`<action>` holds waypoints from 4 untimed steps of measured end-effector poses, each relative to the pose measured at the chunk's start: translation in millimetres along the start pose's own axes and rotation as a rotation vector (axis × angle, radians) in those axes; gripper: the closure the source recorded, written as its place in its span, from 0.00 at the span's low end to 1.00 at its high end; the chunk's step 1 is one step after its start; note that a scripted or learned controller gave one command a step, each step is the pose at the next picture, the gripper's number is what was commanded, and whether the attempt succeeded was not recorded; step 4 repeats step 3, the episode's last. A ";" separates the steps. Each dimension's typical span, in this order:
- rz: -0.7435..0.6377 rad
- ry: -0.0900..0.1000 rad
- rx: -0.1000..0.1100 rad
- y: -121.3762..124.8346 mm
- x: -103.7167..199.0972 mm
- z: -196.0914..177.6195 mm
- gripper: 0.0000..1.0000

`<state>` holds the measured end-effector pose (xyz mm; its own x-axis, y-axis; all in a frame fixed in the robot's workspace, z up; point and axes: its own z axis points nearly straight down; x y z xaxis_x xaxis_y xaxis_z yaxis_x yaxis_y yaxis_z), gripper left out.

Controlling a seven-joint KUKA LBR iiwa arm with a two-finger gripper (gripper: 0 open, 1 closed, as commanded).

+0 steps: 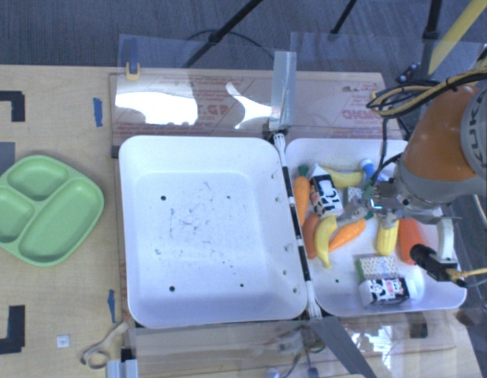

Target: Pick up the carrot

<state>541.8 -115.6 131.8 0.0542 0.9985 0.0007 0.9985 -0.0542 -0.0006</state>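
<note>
A pale wooden surface (62,290) is seen from above, marked with black corner brackets and strips of blue tape, with grey carpet and black stand legs beyond its far edge. Two shallow white bins are set side by side on it: the left bin (149,164) is scuffed with faint marks, and the right bin (338,294) is crowded. A green divided plate (43,209) is placed well apart, at the surface's left.

The gripper (367,205) is partly masked by the arm's grey wrist and orange band (440,144), so whether it is released or clenched cannot be told. The right bin's far right side is covered by the arm.

The carrot (350,233) is found in the right bin, lying at a slant just below the gripper, its thicker end touching a banana (325,239). A longer orange vegetable (301,198) is laid along the bin's left wall. A black-and-white carton (327,195) lies just left of the gripper, a second banana (343,177) behind it, and a cow-patterned milk bottle (389,289) near the front edge.
</note>
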 end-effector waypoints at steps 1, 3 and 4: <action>-0.141 -0.004 -0.016 -0.3 8.2 36.8 0.00; -0.269 -0.002 -0.003 64.4 33.9 -123.9 1.00; -0.269 -0.002 -0.003 64.4 33.9 -123.9 1.00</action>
